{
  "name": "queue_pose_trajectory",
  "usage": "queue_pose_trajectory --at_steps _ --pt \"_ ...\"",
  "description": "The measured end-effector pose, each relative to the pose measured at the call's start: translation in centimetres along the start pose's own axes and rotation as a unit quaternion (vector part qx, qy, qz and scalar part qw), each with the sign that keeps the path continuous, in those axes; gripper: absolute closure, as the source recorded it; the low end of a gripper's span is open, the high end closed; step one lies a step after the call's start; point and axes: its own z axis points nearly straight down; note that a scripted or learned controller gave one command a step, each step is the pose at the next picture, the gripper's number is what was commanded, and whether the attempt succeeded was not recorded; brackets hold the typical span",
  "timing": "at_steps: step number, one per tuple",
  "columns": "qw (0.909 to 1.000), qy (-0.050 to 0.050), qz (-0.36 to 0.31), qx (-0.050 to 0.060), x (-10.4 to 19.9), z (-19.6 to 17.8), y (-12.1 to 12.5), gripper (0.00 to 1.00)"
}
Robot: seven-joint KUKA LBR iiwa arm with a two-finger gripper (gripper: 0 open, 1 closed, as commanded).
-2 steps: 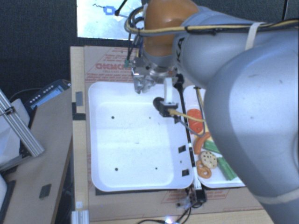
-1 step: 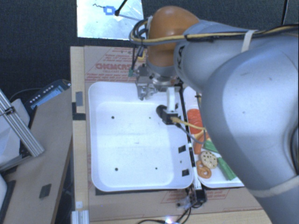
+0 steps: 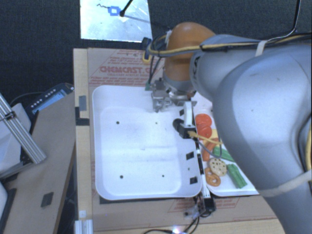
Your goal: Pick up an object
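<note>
The task was judged to be at an early stage, since nothing was seen between the fingers of the hand [image 3: 160, 103]. The hand was held low over the far edge of the left bin [image 3: 109, 179], near its upper right corner, and its two short fingers were seen pointing down with only a narrow gap between them; whether they touched the bin floor could not be told, because the view there was small and partly covered by the wrist. The floor of the left bin near the hand was seen as bare white plastic with a few small dark marks. The objects that could be picked were all lying in the right bin [image 3: 243, 191], well apart from the hand and beyond the divider between the bins: a red tomato slice [image 3: 203, 120], an orange piece [image 3: 210, 141], a green bean-shaped piece [image 3: 224, 155], a round cracker [image 3: 217, 166], a small orange ring [image 3: 212, 180] and a green stick [image 3: 237, 176]. Much of the right bin was hidden under the large grey arm [image 3: 263, 106], so it is possible that more objects were lying there. What was left, as a judgement, was nearly everything: the hand had to be brought over the right bin, lowered on one object, closed on it and lifted. The bins were carried by the counter [image 3: 53, 130], on a cardboard sheet [image 3: 119, 65].
</note>
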Motion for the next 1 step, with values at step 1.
queue_pose_trajectory --at_steps 1 --pt "1.0 0.002 -0.001 -0.005 -0.98 -9.0 -3.99 1.0"
